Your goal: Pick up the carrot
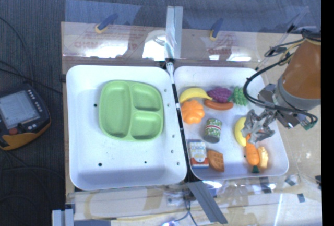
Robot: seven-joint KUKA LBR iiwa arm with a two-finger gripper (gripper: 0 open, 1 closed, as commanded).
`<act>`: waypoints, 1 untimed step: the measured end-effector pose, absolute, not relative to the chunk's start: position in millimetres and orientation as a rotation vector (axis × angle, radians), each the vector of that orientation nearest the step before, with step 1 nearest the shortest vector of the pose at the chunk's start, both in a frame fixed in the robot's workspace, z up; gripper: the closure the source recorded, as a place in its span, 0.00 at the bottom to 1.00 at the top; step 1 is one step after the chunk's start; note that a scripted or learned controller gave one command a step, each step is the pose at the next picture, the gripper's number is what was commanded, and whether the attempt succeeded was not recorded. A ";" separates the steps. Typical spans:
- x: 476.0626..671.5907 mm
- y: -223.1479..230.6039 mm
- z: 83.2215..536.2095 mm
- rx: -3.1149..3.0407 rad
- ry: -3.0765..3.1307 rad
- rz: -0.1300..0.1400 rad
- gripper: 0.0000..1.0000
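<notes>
Orange carrot lies lengthwise — green tip nearest — in right bin's front-right corner.

An orange carrot with green end; a light-green plate; white bins.

Glossy white plastic bins; matt green plastic divided plate; smooth orange plastic carrot; dull metal gripper.

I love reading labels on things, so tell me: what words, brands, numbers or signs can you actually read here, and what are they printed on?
None can be read.
The can: its label has print, too small and blurred to read.
The small carton: a printed front, too blurred to read.
The handheld screen on the floor: display and buttons, no legible text.
The toy foods, such as the carrot, show no lettering.
</notes>
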State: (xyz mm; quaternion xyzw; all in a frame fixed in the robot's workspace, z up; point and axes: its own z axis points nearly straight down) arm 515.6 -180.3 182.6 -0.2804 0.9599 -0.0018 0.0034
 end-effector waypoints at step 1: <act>514.5 -179.8 180.4 -0.879 3.013 0.000 0.00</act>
